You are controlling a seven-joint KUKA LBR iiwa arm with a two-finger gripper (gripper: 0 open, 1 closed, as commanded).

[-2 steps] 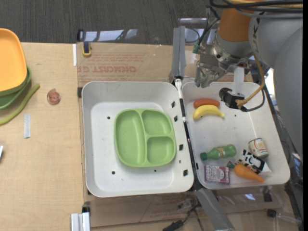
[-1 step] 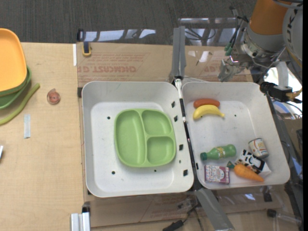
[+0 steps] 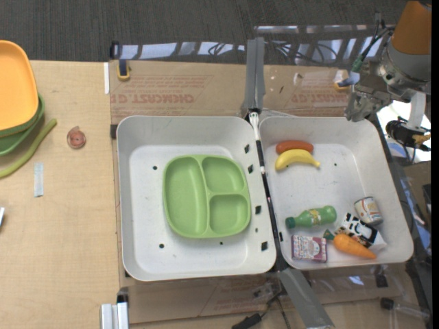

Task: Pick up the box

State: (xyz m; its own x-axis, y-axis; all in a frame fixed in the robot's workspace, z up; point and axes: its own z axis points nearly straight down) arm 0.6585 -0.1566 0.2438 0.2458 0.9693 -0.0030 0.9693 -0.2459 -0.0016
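The end effector (image 3: 361, 105), fingers too blurred to tell whether they are spread, hangs at two o'clock over the right bin (image 3: 391, 163) and should descend squarely onto the pink box (image 3: 309, 247) at six o'clock, avoiding the bottle (image 3: 312, 217).

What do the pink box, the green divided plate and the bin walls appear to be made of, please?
The pink box looks like printed cardboard: flat faces, crisp edges, matte. The green divided plate seems moulded plastic, smooth with a soft sheen and rounded compartment ridges. The right bin and left bin look like white plastic too, with rounded corners, though painted metal cannot be ruled out.
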